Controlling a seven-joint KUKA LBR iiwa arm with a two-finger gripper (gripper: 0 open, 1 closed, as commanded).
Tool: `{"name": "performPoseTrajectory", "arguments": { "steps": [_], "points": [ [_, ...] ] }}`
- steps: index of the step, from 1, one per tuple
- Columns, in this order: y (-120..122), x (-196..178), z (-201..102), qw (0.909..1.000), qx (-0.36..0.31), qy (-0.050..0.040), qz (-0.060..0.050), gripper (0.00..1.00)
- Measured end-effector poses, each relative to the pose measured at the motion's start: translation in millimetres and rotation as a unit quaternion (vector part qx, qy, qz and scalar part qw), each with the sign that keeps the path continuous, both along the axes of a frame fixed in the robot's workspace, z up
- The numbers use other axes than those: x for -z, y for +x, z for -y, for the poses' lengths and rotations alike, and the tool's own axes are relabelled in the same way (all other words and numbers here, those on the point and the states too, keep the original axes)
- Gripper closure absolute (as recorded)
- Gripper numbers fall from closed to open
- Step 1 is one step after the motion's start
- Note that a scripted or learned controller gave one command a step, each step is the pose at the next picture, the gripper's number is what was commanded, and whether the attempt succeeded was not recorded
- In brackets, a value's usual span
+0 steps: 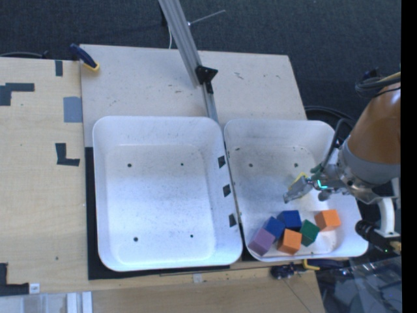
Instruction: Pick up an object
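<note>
Gripper [301, 189] lower right, above right bin [260, 135], state cannot tell. Blocks [290, 230] packed at bin's lower edge; risk: descent nudges neighbours, grasp slips.

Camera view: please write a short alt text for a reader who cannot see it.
A grey robot arm's gripper hovers above coloured blocks clustered in the near corner of the right white bin; the left white bin sits beside it.

Blocks [291, 230] clustered in right bin [260, 139], near front edge.
</note>
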State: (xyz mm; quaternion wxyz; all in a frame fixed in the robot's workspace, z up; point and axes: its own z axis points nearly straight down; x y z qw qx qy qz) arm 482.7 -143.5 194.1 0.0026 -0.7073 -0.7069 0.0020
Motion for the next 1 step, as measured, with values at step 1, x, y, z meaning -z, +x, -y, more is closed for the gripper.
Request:
{"name": "performPoseTrajectory", "arguments": {
  "steps": [1],
  "points": [
    [1.1,-1.9,-0.4,1.0000,-0.001,-0.0001,0.002,0.00]
  ]
}}
